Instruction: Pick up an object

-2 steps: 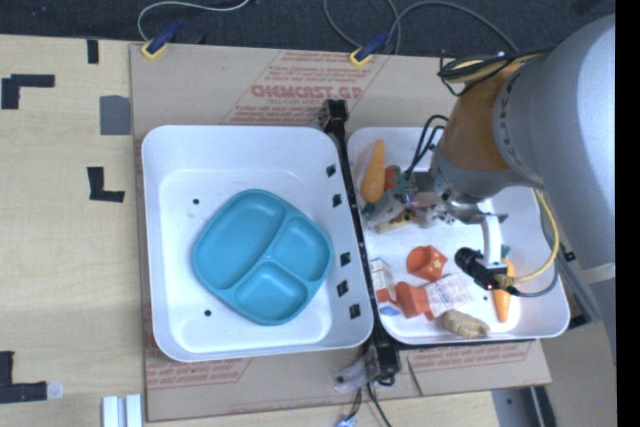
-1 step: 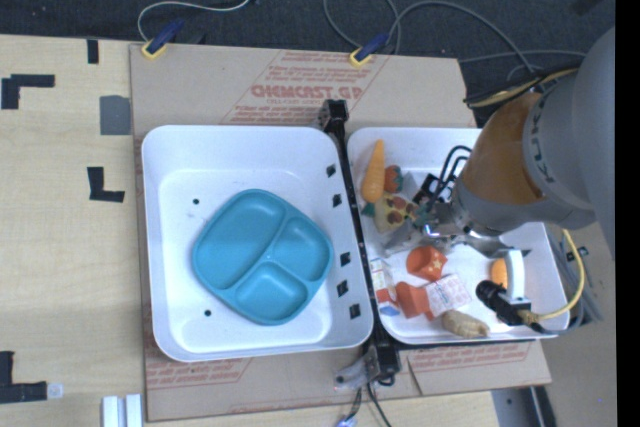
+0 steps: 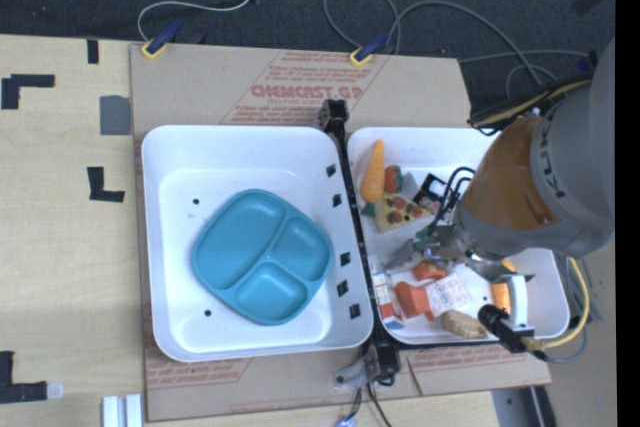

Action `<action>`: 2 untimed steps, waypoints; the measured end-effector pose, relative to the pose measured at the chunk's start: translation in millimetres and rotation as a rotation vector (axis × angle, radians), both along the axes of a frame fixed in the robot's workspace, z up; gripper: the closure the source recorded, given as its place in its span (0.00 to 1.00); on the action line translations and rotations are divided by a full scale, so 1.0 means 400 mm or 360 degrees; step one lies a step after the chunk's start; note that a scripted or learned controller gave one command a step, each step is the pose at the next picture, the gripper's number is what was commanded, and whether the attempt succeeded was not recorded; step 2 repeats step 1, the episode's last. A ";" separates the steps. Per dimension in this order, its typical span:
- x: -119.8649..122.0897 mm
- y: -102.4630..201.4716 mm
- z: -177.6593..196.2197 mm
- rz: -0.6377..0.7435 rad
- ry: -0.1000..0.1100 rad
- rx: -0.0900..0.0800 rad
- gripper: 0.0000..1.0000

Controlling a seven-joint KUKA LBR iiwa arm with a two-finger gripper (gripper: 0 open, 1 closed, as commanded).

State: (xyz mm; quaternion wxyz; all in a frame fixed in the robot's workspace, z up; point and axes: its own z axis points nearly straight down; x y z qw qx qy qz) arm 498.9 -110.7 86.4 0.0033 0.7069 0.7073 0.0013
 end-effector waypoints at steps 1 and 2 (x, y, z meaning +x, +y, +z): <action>0.000 -0.001 0.024 0.0000 0.0001 -0.0001 1.00; 0.000 -0.001 0.024 0.0000 0.0001 -0.0001 1.00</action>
